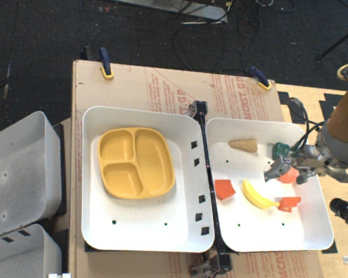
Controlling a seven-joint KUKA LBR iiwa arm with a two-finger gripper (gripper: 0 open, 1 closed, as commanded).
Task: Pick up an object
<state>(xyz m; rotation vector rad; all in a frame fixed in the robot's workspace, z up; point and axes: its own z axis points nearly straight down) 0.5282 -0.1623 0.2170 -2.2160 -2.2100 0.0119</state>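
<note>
Gripper (pixel 287 169) hanging low in right bin (pixel 310 236), over a salmon-red piece (pixel 288 176) (touching or not: cannot tell; finger opening cannot tell either); yellow banana (pixel 257 196) lying just below-left, red block (pixel 224 189) beside it; orange-red piece (pixel 290 203) near banana's right end; tan wedge (pixel 243 145) sitting farther back; yellow divided plate (pixel 137 162) resting in left bin (pixel 95 219).

Even, bright overhead light falls on both bins (pixel 136 237), whose white floors come close to washing out. Shadows are soft and short. The dark floor (pixel 38 29) behind is dim. The focus is fair, the grain slight, and the arm (pixel 342 133) looks softly blurred.
</note>
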